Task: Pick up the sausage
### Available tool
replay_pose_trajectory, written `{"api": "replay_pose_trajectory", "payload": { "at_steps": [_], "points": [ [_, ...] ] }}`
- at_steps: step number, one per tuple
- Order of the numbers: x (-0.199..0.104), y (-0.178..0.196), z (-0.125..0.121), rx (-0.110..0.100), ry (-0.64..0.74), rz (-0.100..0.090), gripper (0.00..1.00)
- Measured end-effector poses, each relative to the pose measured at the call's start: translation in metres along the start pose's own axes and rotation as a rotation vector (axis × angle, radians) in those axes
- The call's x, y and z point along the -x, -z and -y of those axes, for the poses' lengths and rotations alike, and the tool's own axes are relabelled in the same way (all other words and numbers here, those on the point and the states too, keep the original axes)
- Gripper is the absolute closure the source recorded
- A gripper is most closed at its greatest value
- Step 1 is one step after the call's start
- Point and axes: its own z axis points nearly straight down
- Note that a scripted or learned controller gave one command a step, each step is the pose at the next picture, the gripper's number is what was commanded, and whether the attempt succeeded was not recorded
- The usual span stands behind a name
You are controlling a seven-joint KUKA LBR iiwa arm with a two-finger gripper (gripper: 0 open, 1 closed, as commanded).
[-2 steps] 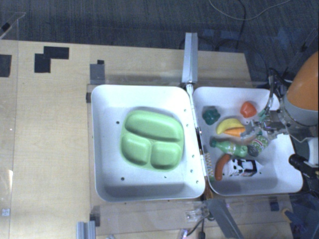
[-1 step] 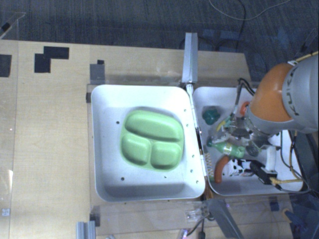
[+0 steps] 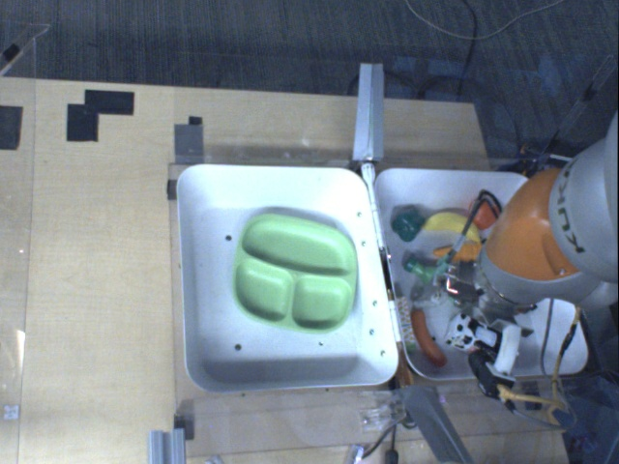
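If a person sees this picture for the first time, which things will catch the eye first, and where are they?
The green divided tray stands out most, lying in the middle of the left white bin. Next comes the arm's orange band, over the right bin. Beneath it, the reddish sausage lies near that bin's front left corner, with a yellow item and a teal item towards its back.

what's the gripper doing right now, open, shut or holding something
Two-finger gripper: cannot be told; it hangs over the right white bin, beside the reddish-brown sausage.

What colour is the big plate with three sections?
Light green divided plastic plate, clearest in the camera view.
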Motion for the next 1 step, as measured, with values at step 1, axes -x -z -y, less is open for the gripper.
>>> {"api": "replay_pose_trajectory", "payload": {
  "at_steps": [1],
  "points": [
    [-0.0011, 0.012, -0.0026, 0.007, -0.001, -0.002, 1.0]
  ]
}}
